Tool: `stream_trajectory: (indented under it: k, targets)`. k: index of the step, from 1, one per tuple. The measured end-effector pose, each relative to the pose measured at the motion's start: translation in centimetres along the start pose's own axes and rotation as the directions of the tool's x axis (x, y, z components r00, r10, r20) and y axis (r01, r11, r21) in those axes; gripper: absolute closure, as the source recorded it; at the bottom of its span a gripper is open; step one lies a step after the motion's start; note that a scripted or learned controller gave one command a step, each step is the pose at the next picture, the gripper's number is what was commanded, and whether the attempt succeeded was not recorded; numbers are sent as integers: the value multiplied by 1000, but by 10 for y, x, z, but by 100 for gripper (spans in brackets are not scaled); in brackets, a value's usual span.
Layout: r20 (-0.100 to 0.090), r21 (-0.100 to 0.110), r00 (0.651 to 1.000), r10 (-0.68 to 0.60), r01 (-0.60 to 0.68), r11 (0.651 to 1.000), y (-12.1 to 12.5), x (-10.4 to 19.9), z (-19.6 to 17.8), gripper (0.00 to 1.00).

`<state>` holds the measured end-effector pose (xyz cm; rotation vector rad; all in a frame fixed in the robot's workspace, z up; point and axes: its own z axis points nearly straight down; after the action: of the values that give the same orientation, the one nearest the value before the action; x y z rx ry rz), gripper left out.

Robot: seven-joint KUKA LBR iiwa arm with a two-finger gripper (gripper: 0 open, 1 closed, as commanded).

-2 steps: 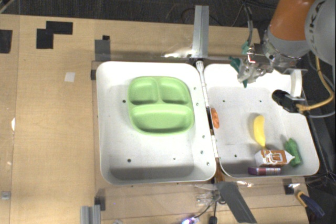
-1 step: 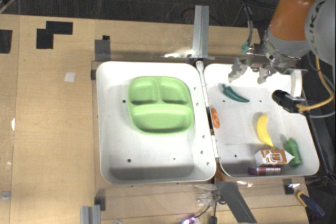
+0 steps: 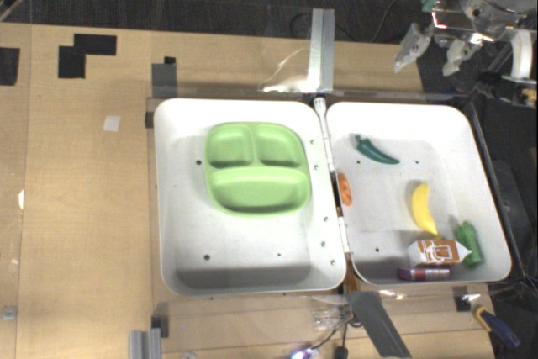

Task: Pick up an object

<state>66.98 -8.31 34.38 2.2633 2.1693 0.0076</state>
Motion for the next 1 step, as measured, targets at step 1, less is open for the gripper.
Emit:
stream_trajectory:
  k: [1]
  targets:
    - [-1,5,999,-43,43,999,-24,-29,119,0]
